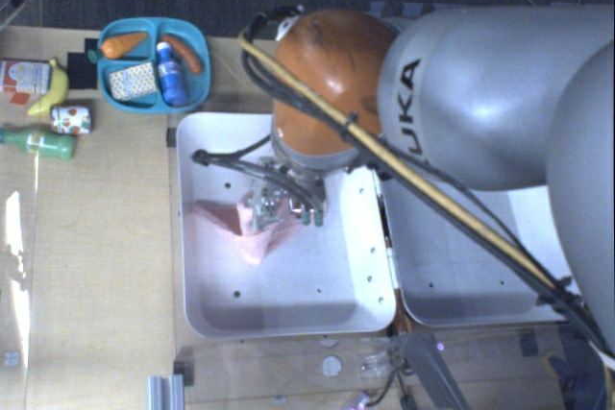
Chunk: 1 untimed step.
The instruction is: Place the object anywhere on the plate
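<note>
Camera view looks down on the end effector (pixel 285 205) low in the left bin (pixel 207 302), over a pink object (pixel 231 224) on the bin floor; whether its fingers are closed I cannot tell; likely the pickup step; next calls for a secure hold, then finding the plate.

My arm (pixel 480 91): glossy grey and orange shell.
Bin (pixel 288 302): smooth white plastic.
Pink object (pixel 235 226): perhaps soft cloth.

pink object (pixel 240 224) partly hidden under tool (pixel 281 206), arm (pixel 500 91) cut off right
</note>
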Each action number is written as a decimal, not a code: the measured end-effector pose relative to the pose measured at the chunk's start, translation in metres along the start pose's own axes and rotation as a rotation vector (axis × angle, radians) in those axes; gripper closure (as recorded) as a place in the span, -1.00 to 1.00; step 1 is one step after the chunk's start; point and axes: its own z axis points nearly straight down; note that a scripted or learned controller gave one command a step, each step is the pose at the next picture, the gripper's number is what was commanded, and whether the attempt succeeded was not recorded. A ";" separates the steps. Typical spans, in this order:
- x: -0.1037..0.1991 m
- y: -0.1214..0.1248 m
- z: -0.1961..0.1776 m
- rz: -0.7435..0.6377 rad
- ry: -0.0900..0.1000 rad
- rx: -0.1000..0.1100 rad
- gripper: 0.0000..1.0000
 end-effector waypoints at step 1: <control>0.000 0.000 0.000 0.000 0.000 0.000 -1.00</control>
